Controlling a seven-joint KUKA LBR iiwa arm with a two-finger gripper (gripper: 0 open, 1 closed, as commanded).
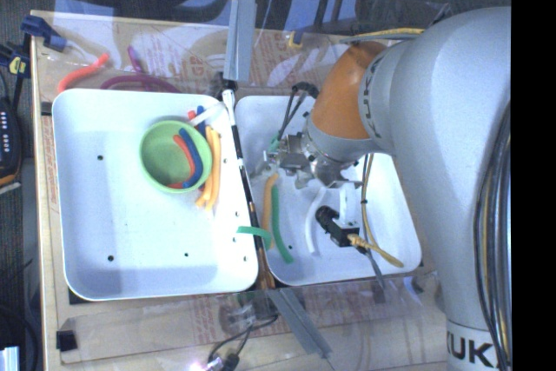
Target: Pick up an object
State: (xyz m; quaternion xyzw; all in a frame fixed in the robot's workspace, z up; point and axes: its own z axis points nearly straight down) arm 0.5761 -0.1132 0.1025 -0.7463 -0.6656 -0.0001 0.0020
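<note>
The claw (289,157) hangs low in the right bin (334,271), near frame centre; open or closed, I cannot tell. Just below it lie a green rod (279,221) and a short orange rod (269,186).

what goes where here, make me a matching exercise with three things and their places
Things:
1. bowl
2. green stick
3. red piece

Places:
a. on the bench, outside both bins
b. in the left bin
c. in the right bin

Pairs: 1-b, 2-c, 3-a
</note>
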